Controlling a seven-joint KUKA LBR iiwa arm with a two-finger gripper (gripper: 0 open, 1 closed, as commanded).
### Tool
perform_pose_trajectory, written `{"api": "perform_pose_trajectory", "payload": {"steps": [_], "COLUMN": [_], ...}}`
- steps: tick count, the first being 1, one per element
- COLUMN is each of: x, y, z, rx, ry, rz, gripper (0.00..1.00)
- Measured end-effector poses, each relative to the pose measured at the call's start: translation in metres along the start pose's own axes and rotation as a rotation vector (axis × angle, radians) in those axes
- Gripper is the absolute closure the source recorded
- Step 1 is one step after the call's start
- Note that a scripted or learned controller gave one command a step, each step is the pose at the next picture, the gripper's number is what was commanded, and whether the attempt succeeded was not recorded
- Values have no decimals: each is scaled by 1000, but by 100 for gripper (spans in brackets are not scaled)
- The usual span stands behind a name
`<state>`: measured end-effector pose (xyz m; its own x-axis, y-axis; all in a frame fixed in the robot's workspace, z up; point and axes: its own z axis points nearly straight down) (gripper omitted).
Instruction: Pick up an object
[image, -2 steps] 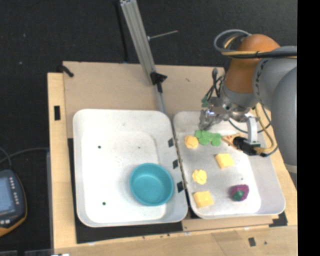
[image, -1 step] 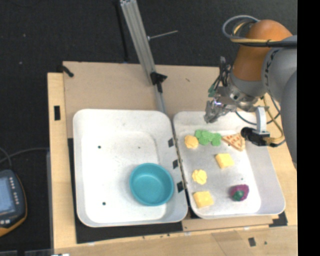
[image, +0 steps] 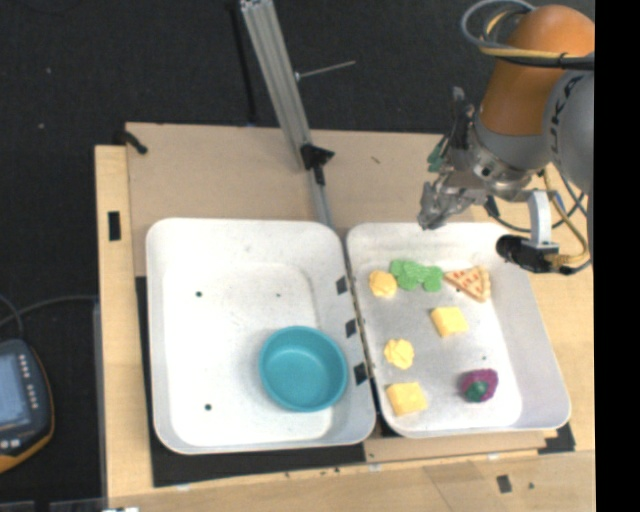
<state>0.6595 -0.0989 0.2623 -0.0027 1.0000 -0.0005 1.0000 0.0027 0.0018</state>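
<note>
No legible text, labels or numbers were found. The pendant (image: 20, 400) screen was too blurred to read.

Right bin (image: 530, 330) holds seven small objects, all lying flat and apart except two. Green leafy piece (image: 416, 275) touches yellow lump (image: 383, 284); pizza-like wedge (image: 470, 282) far right. Yellow block (image: 449, 321) mid-bin, yellow shell shape (image: 399, 352) below, yellow cube (image: 406, 398) and purple-green piece (image: 479, 385) nearest front.

Gripper (image: 437, 212) over right bin's (image: 535, 395) back rim, toy foods inside, blue bowl (image: 302, 368) in left bin (image: 190, 340)
</note>
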Motion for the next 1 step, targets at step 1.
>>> {"api": "perform_pose_trajectory", "payload": {"steps": [1], "x": [39], "y": [-26], "z": [2], "rx": [1], "ry": [0], "rz": [-2], "gripper": [100]}}
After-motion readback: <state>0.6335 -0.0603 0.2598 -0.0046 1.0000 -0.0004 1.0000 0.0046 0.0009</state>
